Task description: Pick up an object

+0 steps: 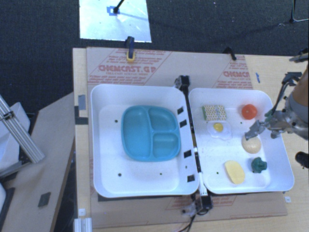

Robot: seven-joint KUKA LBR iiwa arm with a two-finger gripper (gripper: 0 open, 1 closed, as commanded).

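Overlapping the beige lump (251, 145), the claw (254, 131) hides its top.

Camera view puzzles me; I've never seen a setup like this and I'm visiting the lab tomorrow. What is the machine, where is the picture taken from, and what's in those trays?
One camera looks down at a slant on a bench with two white bins. The left bin holds a blue divided plate. The right bin holds toy foods: an orange ball, a patterned block, a fried egg, a beige lump, a yellow piece and a green piece. The robot arm enters from the right; its end effector hangs just above the lump. Nothing visibly held.
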